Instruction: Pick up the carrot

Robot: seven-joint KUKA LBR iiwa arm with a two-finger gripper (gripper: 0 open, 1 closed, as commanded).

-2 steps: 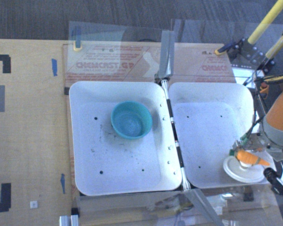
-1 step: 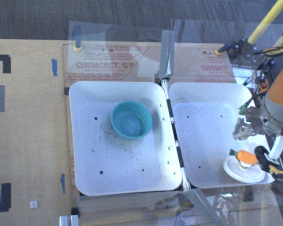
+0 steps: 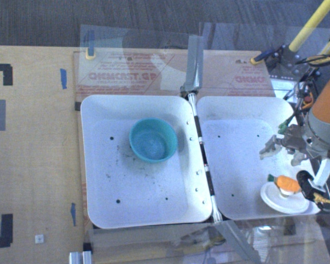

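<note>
**1 fixed camera, high above the counter**

The single view looks down at a slant from above the counter (image 3: 33, 147), far enough back to take in both white bins whole: the left bin (image 3: 99, 202) and the right bin (image 3: 236, 202) sit side by side across the middle. Dark floor runs along the top edge, so the lens faces away from the near rim. The arm (image 3: 324, 120) enters from the right edge.

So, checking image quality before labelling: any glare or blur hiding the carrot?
Camera view: even lighting and sharp; the carrot on the white plate reads clearly; mild reflections on clear panels behind the bins; the hand looks slightly soft.
</note>
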